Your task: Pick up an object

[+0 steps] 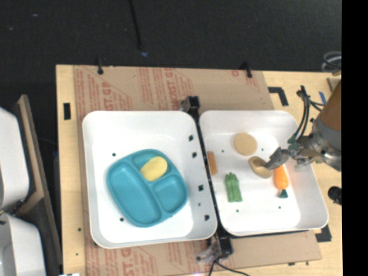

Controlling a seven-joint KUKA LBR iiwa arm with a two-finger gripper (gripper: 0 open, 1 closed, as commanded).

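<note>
So the left bin has a blue divided plate with a yellow lemon-looking piece sitting in its upper compartment, parked well away from the action. In the right bin the loose stuff is scattered: a small orange stick by the left wall, a green toy vegetable, a tan round disc, a tan spoon-like piece and a toy carrot. The gripper sits low between spoon and carrot, probably going for one of them. Fingers: can't tell whether they're spread or pinching anything.
</note>
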